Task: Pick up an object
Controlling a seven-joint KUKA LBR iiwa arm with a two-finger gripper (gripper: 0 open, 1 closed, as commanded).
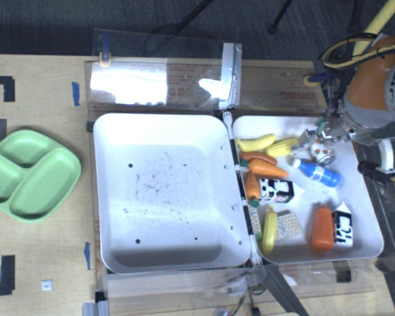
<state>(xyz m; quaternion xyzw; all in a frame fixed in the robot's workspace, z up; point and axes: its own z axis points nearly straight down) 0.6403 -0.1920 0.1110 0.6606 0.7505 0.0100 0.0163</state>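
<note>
Several toys crowd the right bin (375,239); a blue bottle (319,174) lies near its back right corner, beside the gripper (321,137). It looks light, stiff and slippery, best pinched across its middle. Glare and clutter blur the gripper, so its state is unclear.
</note>
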